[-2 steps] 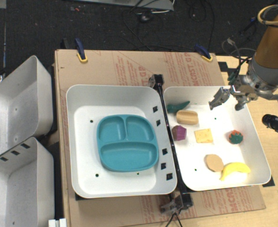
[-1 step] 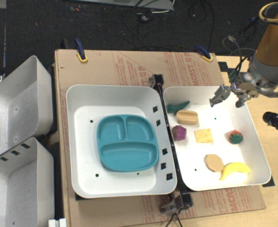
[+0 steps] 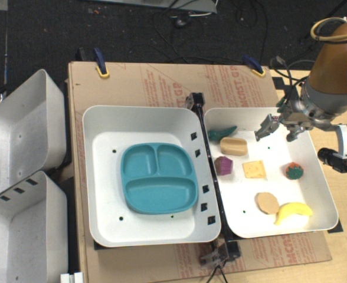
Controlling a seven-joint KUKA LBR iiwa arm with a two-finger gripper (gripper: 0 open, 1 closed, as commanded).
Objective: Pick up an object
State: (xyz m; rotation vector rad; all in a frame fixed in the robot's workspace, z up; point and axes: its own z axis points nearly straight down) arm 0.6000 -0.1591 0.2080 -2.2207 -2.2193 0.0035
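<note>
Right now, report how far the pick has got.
Nothing is picked yet. The gripper hangs open over the right bin, its fingers spread with nothing between them. All the items lie on the bin floor: a tan block, cracker, purple piece, banana, oval cookie and red-green fruit. Left to do: descend, close, lift. The teal plate sits in the left bin.

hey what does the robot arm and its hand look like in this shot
The arm enters from the right: a rounded orange band sits above a grey metal wrist. Black cables loop around the wrist, and a pale cable arcs over the orange section. The hand is dark grey metal with two slim fingers above the right bin.
</note>
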